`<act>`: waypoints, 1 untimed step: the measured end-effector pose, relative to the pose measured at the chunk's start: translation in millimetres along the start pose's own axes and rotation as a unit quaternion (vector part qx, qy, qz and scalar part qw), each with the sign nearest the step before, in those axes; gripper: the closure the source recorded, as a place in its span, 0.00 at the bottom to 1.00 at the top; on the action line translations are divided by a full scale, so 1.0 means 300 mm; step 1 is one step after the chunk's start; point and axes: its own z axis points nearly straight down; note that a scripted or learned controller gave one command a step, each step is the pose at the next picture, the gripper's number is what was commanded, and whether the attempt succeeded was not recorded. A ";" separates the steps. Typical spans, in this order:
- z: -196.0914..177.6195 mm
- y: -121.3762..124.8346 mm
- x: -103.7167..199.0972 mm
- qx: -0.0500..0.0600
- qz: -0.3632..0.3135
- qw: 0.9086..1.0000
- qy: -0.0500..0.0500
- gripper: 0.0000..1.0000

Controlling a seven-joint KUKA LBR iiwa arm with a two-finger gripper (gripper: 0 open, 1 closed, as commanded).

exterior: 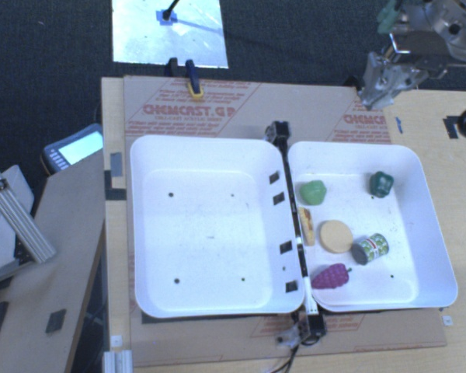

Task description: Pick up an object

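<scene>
In the right bin [431, 224], left to right, sit a green lump [313, 192], tan disc [335, 236] and dark green pepper [381, 183], all around six o'clock from the pincer [375, 92], which hangs above the rim, grip unreadable.

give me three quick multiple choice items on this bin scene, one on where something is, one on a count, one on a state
1. Where does the purple grapes toy lie?
A. near corner of the right bin, by the divider
B. middle of the left bin
C. on the bench outside both bins

2. How many objects lie in the right bin?
A. two
B. six
C. nine

3. How does the small can lie?
A. upright
B. tipped on its side
C. stacked on the tan disc

Answers:
1. A: the purple grapes toy sits low in the right bin beside the divider.
2. B: grapes, green lump, dark green piece, tan disc, small can, yellow piece.
3. B: its side label faces up, next to the disc.
</scene>
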 end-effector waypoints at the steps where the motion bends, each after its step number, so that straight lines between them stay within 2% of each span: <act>1: -0.037 0.002 0.000 -0.001 -0.003 1.000 0.000 1.00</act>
